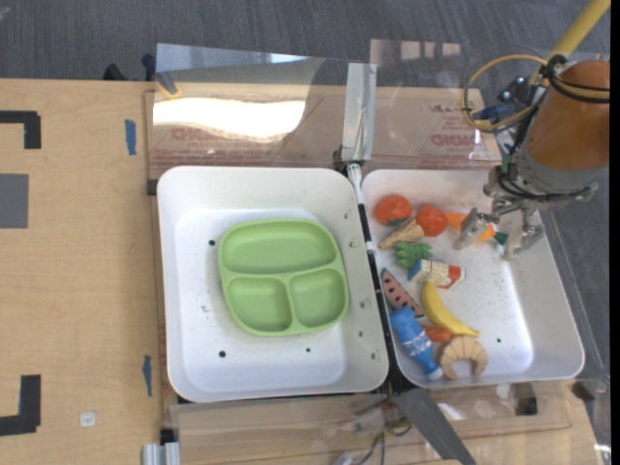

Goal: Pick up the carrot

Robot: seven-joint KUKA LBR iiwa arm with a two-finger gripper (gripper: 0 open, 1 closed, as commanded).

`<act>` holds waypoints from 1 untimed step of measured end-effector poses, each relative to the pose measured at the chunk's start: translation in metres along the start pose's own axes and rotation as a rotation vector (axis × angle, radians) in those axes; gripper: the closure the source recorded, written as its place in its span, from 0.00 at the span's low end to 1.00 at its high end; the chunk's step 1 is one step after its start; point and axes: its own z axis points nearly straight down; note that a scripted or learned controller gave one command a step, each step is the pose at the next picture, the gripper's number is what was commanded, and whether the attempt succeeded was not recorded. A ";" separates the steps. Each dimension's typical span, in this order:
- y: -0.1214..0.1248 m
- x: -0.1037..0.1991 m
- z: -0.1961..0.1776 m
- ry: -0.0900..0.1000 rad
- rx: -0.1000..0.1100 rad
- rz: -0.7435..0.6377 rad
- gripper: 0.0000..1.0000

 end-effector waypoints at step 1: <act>0.006 -0.026 0.000 0.000 -0.003 0.135 0.00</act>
